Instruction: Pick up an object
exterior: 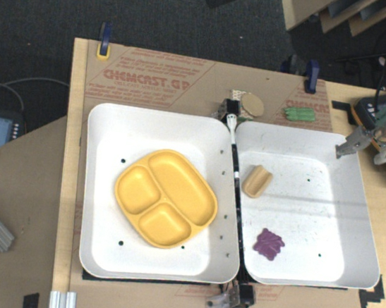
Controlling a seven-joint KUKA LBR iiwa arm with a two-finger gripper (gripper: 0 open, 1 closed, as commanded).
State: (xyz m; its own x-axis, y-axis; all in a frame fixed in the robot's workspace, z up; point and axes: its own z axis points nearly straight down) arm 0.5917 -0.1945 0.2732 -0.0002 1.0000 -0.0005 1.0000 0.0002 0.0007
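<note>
Candidate objects: small tan rounded block, wood or foam-looking (256, 181), lying in the right white shallow bin (353, 229) at that bin's upper left, just beside the divider between the bins. Below it toward frame bottom, small purple crumpled lumpy piece (269, 244), also in the right bin, lower left part, apart from the tan block. Rest of that bin's floor has only tiny dark specks.

Left white shallow bin (98, 172) holds a yellow plastic three-compartment plate (165, 197), centre of bin, lying flat, turned at a slant.

Gripper (355, 142) sits at upper right of frame, at the top right corner of the right bin, over the rim; grey metallic part visible, nothing seen between its tips. Whether it is spread or pressed together: cannot tell, too small and cluttered.

Step judged: approach not yet done; nothing lifted.

To do well: pick the tan block or purple piece, both isolated with free floor around. The tan block is close to the bin wall, so keep one tip from hitting the rim. The plate looks too wide and flat for a pinch, except by its edge. Purple piece is low and probably soft; go fully down to floor before closing.
</note>
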